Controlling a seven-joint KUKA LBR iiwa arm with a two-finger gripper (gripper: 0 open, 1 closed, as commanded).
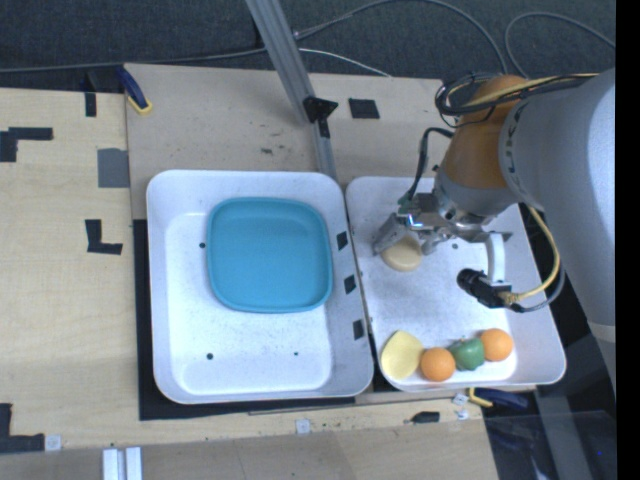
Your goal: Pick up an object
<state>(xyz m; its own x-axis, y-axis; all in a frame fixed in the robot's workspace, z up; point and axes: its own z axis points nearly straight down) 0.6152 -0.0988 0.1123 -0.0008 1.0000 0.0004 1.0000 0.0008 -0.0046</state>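
The tool (408,236) stood spread around a pale round lump (403,257), gripping nothing; it looked light, smooth, best pinched across its middle.

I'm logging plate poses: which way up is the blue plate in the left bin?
Right side up: the blue plate lies flat on the left bin's floor, its raised rim and hollow facing the camera.

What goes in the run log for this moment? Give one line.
end effector over right bin, at beige round object | grasp unconfirmed | fruit pieces along near wall | blue plate in left bin
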